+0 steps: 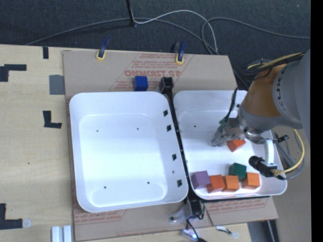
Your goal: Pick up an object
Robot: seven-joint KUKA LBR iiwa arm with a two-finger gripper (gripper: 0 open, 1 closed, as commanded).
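- Overhead: two white bins side by side on a desk (pixel 30 135), left bin (pixel 121 110), right bin (pixel 202 102); arm (pixel 282 92) entering from the right, orange band just above the wrist.
- Gripper (pixel 225 135) low over the middle of the right bin, tilted down and to the left; state of closure hidden by its own body, so cannot tell.
- Orange block (pixel 235 145) touching or just beside the gripper tip on its lower right; likely the target, though not visibly held between anything.
- Along the near wall of the right bin, a row: purple block (pixel 200 178), two orange cubes (pixel 217 183) (pixel 231 182), green block (pixel 237 170) behind them, another orange cube (pixel 252 180); crowded against the wall, probably harder to grasp than the lone block.
- Blue block (pixel 141 82) outside the bins, on the cardboard sheet (pixel 151 67) behind the left bin.
- Clamps (pixel 102 50) (pixel 179 53) at the sheet's far edge, presumably fixing it in place.
- Step judged: descent or closing on the lone orange block; lift not yet evident.
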